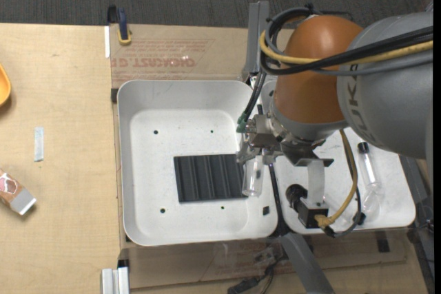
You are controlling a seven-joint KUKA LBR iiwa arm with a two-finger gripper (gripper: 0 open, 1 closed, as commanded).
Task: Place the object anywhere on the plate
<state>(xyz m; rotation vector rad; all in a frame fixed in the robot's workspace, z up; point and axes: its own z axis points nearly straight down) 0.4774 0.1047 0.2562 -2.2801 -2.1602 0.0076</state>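
A dark ribbed rectangular plate point(209, 177) lies flat in the left white bin point(138, 148), toward its front right. My gripper point(253, 174) hangs low over the plate's right edge, beside the wall between the two bins, and I cannot make out anything in it. A slim clear tube with a dark tip point(367, 165) lies in the right bin point(403, 206), right of the arm. The orange-banded wrist point(313, 79) hides most of the right bin's back and middle.
Yellow and black cables point(344, 206) loop from the wrist down over the right bin's front. On the wooden bench to the left lie a small white strip point(38, 144) and a wrapped packet point(15, 193). A blue clamp point(121, 24) grips the cardboard behind the bins.
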